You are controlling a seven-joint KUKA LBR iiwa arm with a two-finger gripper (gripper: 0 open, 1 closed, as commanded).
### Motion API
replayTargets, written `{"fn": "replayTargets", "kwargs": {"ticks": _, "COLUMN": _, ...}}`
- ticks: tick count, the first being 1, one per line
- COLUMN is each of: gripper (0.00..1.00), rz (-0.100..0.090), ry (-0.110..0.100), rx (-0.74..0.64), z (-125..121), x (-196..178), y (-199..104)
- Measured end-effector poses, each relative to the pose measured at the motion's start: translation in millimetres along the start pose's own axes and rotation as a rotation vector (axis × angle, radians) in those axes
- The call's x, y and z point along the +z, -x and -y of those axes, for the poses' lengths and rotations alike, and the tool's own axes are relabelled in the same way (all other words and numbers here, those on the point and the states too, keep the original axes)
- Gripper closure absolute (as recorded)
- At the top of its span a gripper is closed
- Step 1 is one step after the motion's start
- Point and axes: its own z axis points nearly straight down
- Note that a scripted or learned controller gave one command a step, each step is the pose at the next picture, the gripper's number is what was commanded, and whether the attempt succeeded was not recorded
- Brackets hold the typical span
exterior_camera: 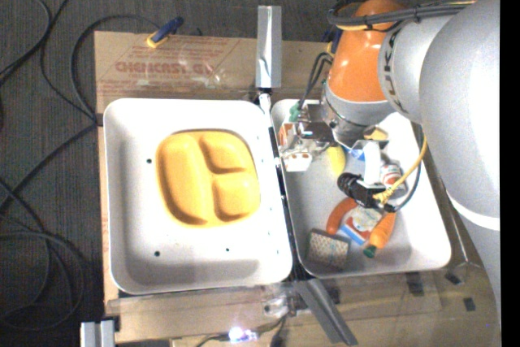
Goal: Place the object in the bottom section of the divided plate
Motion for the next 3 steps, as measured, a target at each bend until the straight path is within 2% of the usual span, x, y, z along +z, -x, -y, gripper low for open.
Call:
{"fn": "replayTargets", "kwargs": {"ticks": 1, "gripper": 1.00, "rz": -0.004, "ry": -0.001, "rx": -0.199, "z": 64.9, "x": -22.2, "y": -44.2}}
{"fn": "replayTargets", "kwargs": {"ticks": 2, "gripper": 1.00, "rz": -0.001, "ry": 0.001, "rx": -0.358, "z": -4.5, "x": -17.8, "y": -114.5}}
{"fn": "replayTargets", "kwargs": {"ticks": 3, "gripper": 1.00, "rz": 0.000, "ry": 0.001, "rx": -0.477, "z": 15.1, "x": -63.2, "y": -185.1}}
